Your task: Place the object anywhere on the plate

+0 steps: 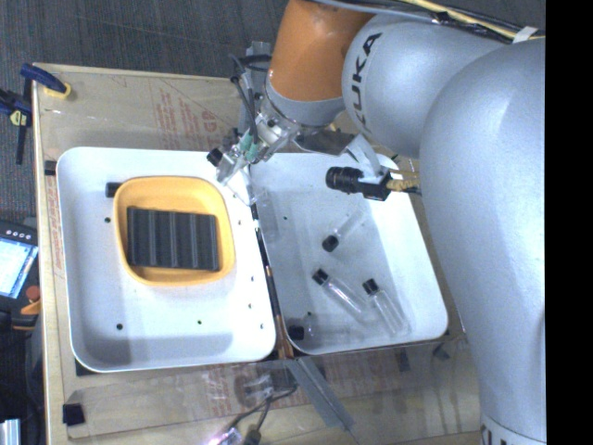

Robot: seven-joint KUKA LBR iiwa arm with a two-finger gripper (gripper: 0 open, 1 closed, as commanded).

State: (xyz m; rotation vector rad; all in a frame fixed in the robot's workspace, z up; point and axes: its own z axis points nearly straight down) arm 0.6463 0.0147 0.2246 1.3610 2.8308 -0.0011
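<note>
A yellow plate (172, 188) lies in the left white bin (93, 323), and a dark ridged block (173, 239) rests across its middle. Several clear vials with black caps lie in the right bin (422, 276): one (343, 232) near the middle and two (335, 288) (383, 306) toward the front. My gripper (234, 159) hangs over the far end of the divide between the bins, just past the plate's far right corner. A glint of something clear shows below it, too blurred to identify.
The grey arm with its orange band (310, 44) covers the far right of the view. A black cylinder (355, 182) juts out over the right bin's far side. A small black cap (296, 332) sits in that bin's front left corner.
</note>
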